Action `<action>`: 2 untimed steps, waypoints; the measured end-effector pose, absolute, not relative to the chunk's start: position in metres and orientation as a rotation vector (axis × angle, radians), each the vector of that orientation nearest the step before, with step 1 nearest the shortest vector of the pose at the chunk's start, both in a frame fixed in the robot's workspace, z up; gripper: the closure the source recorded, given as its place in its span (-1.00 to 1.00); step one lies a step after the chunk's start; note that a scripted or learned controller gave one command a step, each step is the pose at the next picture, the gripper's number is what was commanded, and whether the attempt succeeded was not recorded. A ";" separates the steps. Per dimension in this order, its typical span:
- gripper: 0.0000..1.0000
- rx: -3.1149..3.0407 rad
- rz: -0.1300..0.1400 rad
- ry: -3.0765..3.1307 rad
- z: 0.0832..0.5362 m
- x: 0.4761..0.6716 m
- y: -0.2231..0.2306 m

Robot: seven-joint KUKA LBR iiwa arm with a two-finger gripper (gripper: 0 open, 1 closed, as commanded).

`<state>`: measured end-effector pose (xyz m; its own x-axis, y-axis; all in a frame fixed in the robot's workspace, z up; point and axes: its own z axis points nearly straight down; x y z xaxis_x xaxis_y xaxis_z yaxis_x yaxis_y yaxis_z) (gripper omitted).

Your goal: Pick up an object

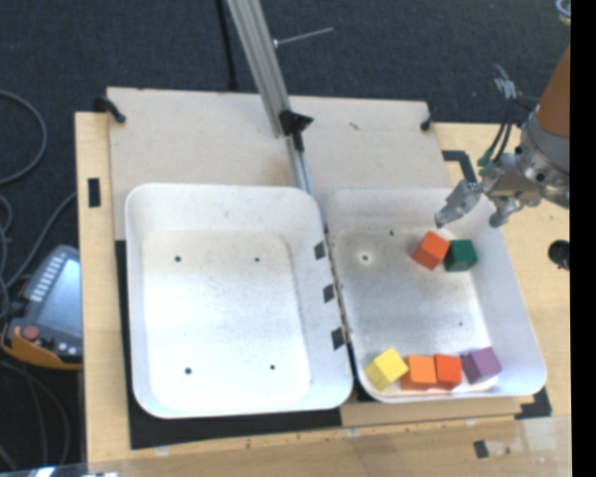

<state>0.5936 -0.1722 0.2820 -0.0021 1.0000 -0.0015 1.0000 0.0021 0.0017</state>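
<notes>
the arm enters from the right edge, its wrist hanging above the far right corner of the right bin (507, 296). we see the claw (474, 210) spread open, one finger reaching left toward the bin's interior, the other pointing down near the rim; nothing lies between them. just below the claw, an orange cube (430, 250) and a green cube (462, 255) sit touching on the bin floor. along the near wall we find a row: a yellow cube (386, 367), two orange blocks (434, 371) and a purple cube (481, 364). the left bin (149, 217) sits beside it on the counter (209, 117).
</notes>
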 end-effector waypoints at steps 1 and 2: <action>-1.00 2.207 0.016 2.217 0.123 0.631 -0.190; 1.00 2.208 0.019 2.215 0.132 0.632 -0.190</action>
